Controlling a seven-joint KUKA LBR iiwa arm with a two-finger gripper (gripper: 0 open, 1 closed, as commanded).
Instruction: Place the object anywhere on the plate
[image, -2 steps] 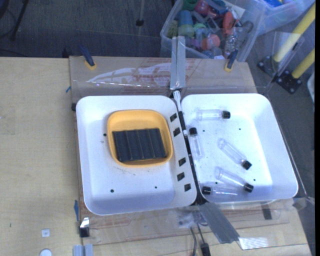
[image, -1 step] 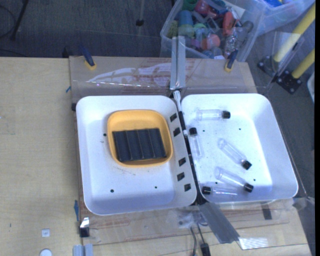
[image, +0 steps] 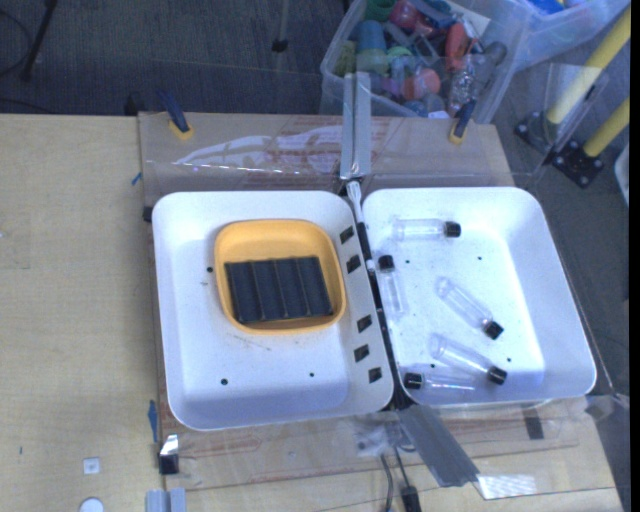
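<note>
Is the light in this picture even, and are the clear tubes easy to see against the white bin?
In the camera view the light is soft and even, with faint shadows along the bin walls. The clear tubes nearly vanish against the right bin; mainly their black caps stand out. The yellow plate and its dark insert contrast strongly. The whole frame is slightly soft.

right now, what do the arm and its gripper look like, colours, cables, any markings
I can't describe its colours, cables or markings from this frame. What the camera takes in is the workspace: the left bin with a yellow plate carrying a black ribbed block, and the right bin with clear black-capped tubes.
</note>
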